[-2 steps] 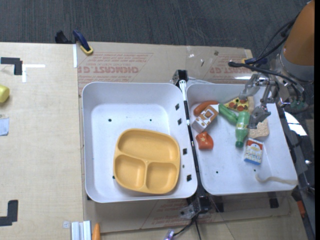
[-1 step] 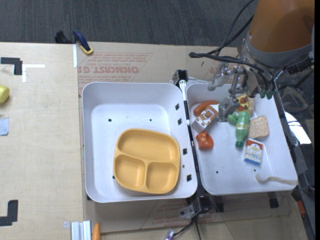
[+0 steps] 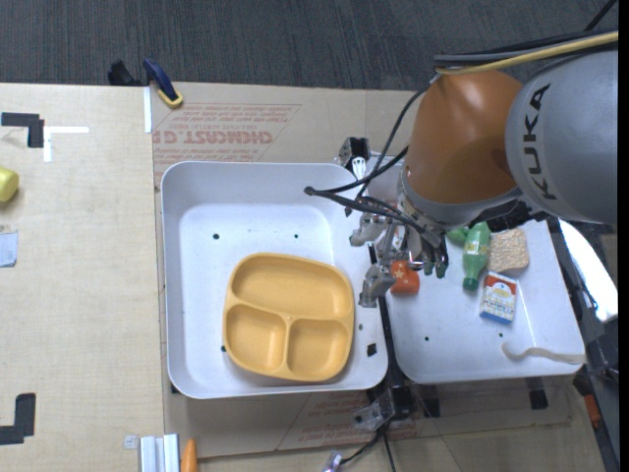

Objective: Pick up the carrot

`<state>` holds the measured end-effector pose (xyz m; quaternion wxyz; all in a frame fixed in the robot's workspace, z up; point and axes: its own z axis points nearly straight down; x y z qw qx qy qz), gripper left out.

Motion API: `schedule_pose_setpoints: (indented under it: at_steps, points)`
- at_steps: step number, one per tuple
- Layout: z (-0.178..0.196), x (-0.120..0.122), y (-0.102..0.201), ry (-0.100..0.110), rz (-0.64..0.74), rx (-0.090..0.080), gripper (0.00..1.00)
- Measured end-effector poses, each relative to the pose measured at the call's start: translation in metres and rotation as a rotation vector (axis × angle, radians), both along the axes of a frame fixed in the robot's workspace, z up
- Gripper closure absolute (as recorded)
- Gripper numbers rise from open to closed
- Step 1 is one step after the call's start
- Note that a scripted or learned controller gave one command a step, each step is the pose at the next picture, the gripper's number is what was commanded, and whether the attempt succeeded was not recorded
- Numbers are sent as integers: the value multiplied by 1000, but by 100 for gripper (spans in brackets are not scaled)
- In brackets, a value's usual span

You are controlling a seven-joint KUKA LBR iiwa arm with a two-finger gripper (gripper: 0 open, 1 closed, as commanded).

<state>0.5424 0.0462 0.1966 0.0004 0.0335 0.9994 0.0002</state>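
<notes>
The carrot [image 3: 404, 280] is a small orange-red lump with a pale spot, lying right of frame centre at the right bin's [image 3: 432, 357] left edge. It sits at the tip of the gripper [image 3: 390, 268]; whether that is wide, narrow or holding it cannot be told.

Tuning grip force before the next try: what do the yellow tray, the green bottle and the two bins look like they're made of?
Tray: seemingly moulded plastic, matte yellow, with rounded compartment walls and soft sheen. Bottle: likely translucent green plastic, glossy, though glass can't be ruled out. Left bin and right bin: smooth white, probably plastic, with rounded rims and faint reflections.
</notes>
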Motion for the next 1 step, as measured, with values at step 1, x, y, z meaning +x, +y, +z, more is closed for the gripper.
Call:
schedule_pose_setpoints:
  at_steps: [1]
  points:
    - [-65,18,64,1,-5,0,0]
